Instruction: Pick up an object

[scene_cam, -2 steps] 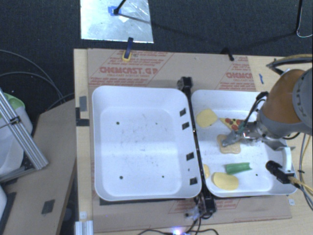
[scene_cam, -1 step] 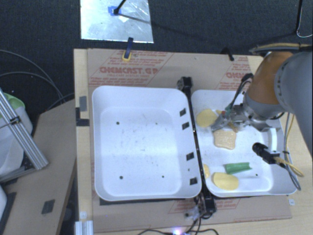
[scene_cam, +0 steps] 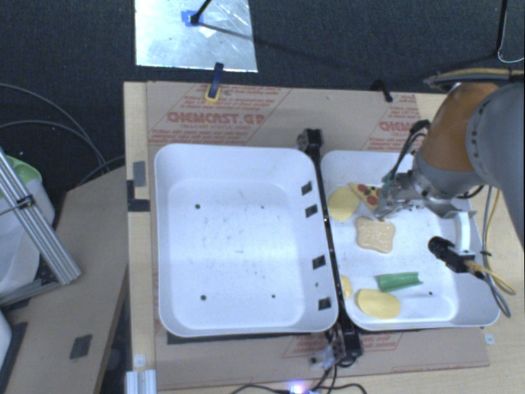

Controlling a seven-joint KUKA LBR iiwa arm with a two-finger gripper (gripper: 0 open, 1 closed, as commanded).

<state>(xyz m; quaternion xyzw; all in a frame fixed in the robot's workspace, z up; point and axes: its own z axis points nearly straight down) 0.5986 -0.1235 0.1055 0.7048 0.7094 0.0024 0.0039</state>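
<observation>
Gripper (scene_cam: 384, 206): positioned low inside the right bin (scene_cam: 480, 298), over its upper middle. Whether it is apart or together cannot be told from this angle; nothing is seen clamped in it.

Nearest object: a slice of toast (scene_cam: 376, 235), lying flat on the bin floor just below the gripper tip, apparently apart from it. Just to the left of the gripper lies a pizza slice (scene_cam: 365, 193) with red spots, its near end touching or very close to the tip. Beside that, further left, a pale yellow rounded piece (scene_cam: 343, 204) rests near the bin's left wall.

Lower in the same bin: a green pod-shaped item (scene_cam: 399, 281) lies level, well apart from the gripper, and a second yellow rounded piece (scene_cam: 378, 303) sits just below it. A small yellow fragment (scene_cam: 346, 286) lies against the left wall.

The left bin (scene_cam: 176, 167) adjoins the right bin along a black-clipped seam.

The arm (scene_cam: 472, 142), grey with an orange band, enters from the right.
</observation>
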